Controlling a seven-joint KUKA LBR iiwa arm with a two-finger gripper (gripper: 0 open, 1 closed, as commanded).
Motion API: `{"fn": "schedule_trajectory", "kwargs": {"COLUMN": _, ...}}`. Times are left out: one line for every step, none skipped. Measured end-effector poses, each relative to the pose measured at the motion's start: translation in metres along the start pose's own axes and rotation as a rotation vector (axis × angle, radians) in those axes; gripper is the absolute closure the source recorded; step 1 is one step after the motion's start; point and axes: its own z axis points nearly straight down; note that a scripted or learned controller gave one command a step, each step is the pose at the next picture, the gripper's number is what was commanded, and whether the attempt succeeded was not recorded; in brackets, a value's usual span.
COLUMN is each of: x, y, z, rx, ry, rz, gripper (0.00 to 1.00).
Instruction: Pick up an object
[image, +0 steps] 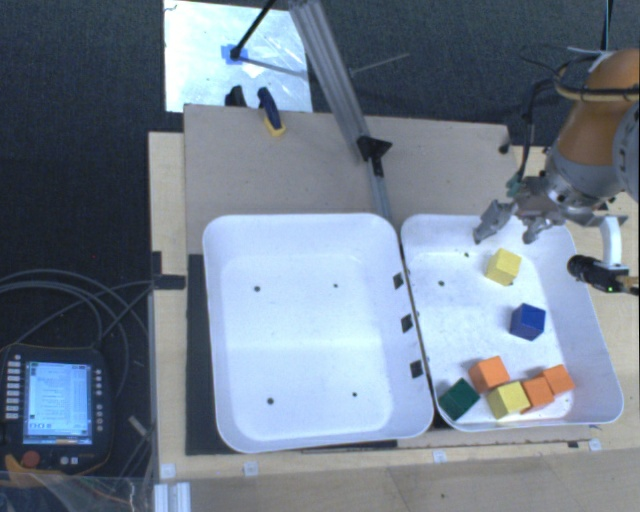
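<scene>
Worktop with two white bins on dark carpet

We see the gripper (511, 222) with fingers spread, holding nothing, just above the yellow cube (503, 267) in the right bin (590, 330); the left bin (225, 300) adjoins, a pendant (55, 408) lies on the floor.

Even, bright overhead light washes the two white bins (310, 330) almost featureless, with only soft shadows. A shiny sheet (235, 50) at the top glares. Detail is slightly soft and grainy.
</scene>
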Motion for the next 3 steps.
{"fn": "schedule_trajectory", "kwargs": {"x": -0.007, "y": -0.003, "z": 0.056, "rx": -0.006, "ry": -0.002, "rz": 0.003, "gripper": 0.0}}
{"fn": "schedule_trajectory", "kwargs": {"x": -0.01, "y": 0.003, "z": 0.064, "rx": -0.017, "ry": -0.009, "rz": 0.002, "gripper": 0.0}}
{"fn": "schedule_trajectory", "kwargs": {"x": -0.01, "y": 0.005, "z": 0.051, "rx": -0.025, "ry": -0.011, "rz": 0.0, "gripper": 1.0}}
